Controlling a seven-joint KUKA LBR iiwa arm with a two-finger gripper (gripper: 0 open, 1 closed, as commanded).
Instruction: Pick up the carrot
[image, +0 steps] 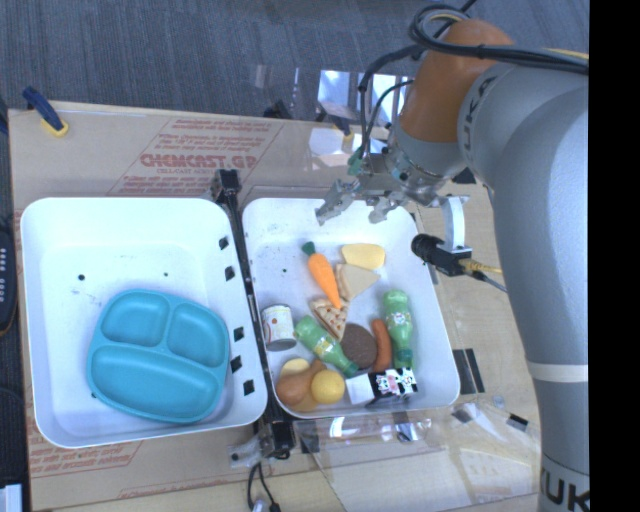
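While spread open and empty, hand (360, 204) just above carrot (322, 276).

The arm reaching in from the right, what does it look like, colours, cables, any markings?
A thick, rounded grey arm with an orange band above the wrist. Black cables loop over the band and down to the small grey metal two-finger hand. Part of white lettering shows near the arm's lower edge.

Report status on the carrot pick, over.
Gripper open, above right bin's far edge, holding nothing. Carrot lying in bin, untouched. Cheese wedge and cracker close beside it.
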